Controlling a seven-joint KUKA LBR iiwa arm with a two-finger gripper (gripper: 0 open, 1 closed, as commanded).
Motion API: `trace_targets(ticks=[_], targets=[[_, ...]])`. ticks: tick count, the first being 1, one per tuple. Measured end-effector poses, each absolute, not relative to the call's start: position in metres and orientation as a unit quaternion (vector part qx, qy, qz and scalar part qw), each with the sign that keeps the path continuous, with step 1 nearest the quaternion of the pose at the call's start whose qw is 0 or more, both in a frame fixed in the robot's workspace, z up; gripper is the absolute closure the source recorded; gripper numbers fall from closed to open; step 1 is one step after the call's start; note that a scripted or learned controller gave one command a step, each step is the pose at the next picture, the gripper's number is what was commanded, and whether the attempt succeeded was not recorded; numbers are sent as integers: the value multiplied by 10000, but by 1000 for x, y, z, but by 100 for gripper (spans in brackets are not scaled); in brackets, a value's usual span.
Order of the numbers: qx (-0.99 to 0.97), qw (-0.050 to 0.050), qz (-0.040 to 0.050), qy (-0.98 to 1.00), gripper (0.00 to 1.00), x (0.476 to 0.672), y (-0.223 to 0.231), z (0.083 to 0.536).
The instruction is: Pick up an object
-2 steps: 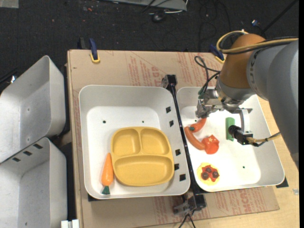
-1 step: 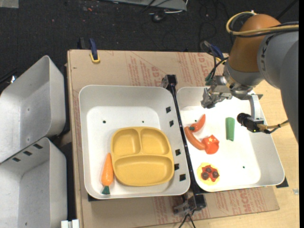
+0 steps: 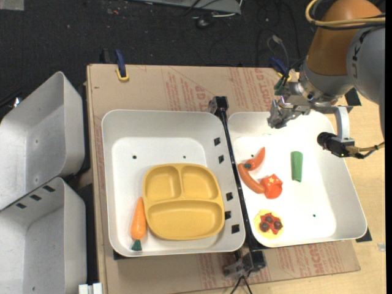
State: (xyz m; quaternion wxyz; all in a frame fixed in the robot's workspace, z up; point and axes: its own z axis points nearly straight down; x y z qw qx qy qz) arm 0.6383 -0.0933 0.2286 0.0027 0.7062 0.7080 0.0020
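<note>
The gripper [image 3: 280,118], its grasp state not discernible, is seen poised over the right bin [image 3: 343,222]'s far corner, while a green block [image 3: 296,166], hot dog [image 3: 250,177] and red piece [image 3: 272,185] lie below, unlifted.

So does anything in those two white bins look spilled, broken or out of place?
Nothing stands out. The yellow divided plastic tray lies flat in the left bin with the orange toy carrot beside it; the right bin's toy foods lie loose but intact.

Grey arm [image 3: 367,54], orange band, black cable, metallic wrist.
</note>
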Motion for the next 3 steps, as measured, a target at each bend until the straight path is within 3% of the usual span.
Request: trace_targets(ticks=[1, 3], targets=[[7064, 13, 9, 7078, 100, 639, -93, 247], [7053, -13, -11, 7089, 100, 593, -4, 238]])
